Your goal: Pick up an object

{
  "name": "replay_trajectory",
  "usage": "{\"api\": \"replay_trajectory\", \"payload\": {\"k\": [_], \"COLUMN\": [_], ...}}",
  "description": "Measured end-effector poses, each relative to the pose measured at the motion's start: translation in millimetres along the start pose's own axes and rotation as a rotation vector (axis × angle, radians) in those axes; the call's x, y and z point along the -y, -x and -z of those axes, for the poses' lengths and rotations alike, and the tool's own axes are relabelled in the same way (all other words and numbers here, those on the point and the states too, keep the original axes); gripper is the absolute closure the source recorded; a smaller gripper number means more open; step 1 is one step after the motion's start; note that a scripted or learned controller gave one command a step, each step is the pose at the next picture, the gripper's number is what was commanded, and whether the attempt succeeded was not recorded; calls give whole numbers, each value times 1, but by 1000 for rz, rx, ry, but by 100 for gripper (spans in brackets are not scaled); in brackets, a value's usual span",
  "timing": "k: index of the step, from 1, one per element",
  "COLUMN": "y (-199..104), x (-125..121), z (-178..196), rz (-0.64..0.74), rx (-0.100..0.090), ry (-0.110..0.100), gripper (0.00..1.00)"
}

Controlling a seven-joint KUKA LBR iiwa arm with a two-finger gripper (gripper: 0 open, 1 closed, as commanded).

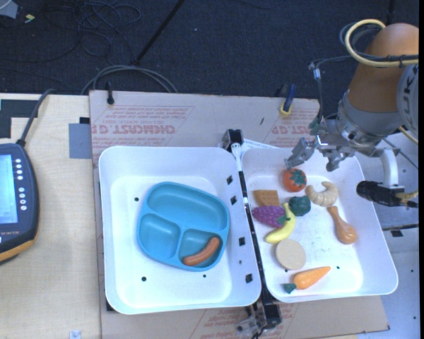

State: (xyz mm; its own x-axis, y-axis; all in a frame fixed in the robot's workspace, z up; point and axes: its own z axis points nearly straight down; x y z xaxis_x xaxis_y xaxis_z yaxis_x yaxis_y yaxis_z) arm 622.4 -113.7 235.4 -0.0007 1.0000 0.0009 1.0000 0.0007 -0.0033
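The right bin [381, 274] holds several toy foods: a red tomato [294, 180], a tan croissant [324, 193], a drumstick [341, 226], broccoli [299, 205], purple grapes [268, 215], a banana [280, 232], a cracker [266, 198], a round biscuit [291, 254] and a carrot [309, 277]. My gripper [316, 157] hangs over the bin's far edge, just above and right of the tomato. Its fingers are spread apart and nothing sits between them. In the left bin [120, 189], a sausage [201, 251] lies in a blue divided plate [177, 217].
A teach pendant [3, 193] lies on the bench at far left. A metal divider [242, 210] runs between the bins. Cables trail over the dark floor behind. A black fitting [380, 192] juts over the right bin's right rim.
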Motion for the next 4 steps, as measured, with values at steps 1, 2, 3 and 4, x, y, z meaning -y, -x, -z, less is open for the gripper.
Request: {"api": "replay_trajectory", "payload": {"k": [1,2,3,4], "y": [5,7,-32,-128], "x": [22,19,66,100], "z": [-122,-104,-90,-6], "rz": [-1,-5,0,8], "rx": [-1,0,-1,-3], "ry": [-10,0,-3,4], "gripper": [0,100,100,100]}}
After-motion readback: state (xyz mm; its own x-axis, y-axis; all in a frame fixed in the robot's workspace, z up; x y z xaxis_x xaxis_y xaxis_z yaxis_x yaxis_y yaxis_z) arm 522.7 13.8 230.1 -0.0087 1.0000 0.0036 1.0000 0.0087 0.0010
